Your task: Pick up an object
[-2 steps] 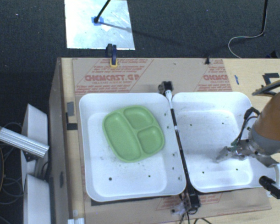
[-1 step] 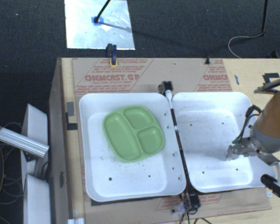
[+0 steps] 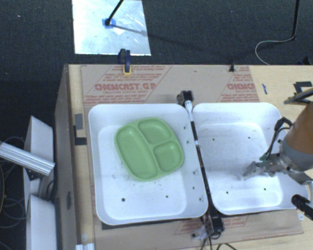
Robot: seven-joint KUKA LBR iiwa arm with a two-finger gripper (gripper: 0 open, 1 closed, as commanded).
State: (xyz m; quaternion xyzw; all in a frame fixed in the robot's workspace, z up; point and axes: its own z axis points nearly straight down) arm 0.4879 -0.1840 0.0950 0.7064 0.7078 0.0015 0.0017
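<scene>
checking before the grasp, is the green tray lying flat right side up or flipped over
Right side up and flat. The green tray lies in the left bin with its three compartments facing up, their dividing ridges visible.

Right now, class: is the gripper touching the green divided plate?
Apart. The camera view shows the green divided plate lying in the left bin, while the gripper is over the right bin, across the divider.

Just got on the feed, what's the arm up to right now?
The arm's gripper sits low over the right bin, near its right side, with nothing visible between its fingers. The one object to pick, a green divided plate, lies flat in the left bin, untouched and across the divider from the gripper.
</scene>
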